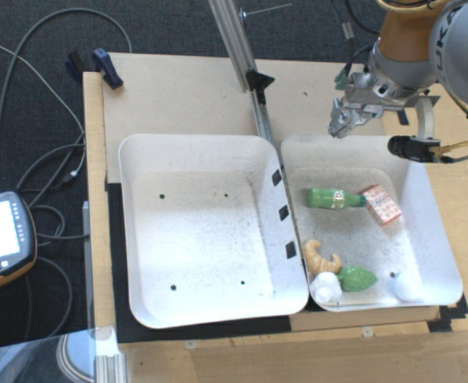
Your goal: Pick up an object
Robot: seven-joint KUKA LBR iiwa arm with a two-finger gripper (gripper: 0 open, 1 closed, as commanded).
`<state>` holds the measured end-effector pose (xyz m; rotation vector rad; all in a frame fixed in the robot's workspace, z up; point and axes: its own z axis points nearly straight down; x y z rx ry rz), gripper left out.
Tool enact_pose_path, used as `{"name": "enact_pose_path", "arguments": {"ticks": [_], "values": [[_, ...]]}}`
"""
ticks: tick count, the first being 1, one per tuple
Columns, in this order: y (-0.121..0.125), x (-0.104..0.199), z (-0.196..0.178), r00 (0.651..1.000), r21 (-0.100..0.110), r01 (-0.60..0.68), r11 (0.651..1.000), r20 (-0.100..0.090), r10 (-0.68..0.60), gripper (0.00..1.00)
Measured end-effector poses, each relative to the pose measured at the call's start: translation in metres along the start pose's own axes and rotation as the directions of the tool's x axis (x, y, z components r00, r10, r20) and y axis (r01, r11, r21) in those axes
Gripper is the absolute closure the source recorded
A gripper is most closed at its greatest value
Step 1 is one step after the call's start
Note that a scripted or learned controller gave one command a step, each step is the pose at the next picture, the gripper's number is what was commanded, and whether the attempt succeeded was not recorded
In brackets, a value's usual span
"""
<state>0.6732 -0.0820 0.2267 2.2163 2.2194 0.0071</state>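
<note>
Up high over the far rim of the right bin (426, 214): gripper (342, 126), hanging in the air, nothing in it. Cannot tell from here how it is set. Down in the right bin: green bottle (335, 199) lying on its side, red and white box (381, 204) just beside it. Near the front edge: tan toy (319, 255), white cap (325, 286), green lump (357, 278), bunched close together. Left bin (138, 174) beside it.

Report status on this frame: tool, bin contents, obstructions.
Tool above right bin's far rim, carrying nothing. Green bottle, red-and-white carton nearest below it. Nothing between tool and bottle.
</note>
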Motion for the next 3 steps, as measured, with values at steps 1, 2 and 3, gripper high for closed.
{"name": "enact_pose_path", "arguments": {"ticks": [1,2,3], "values": [[-0.006,0.045,-0.007,1.0,0.008,0.004,1.0,-0.003,-0.004,1.0],[-0.01,0.091,-0.013,1.0,0.007,0.005,1.0,-0.003,-0.005,1.0],[-0.021,0.152,-0.01,1.0,0.011,0.006,1.0,-0.004,-0.006,1.0]]}}
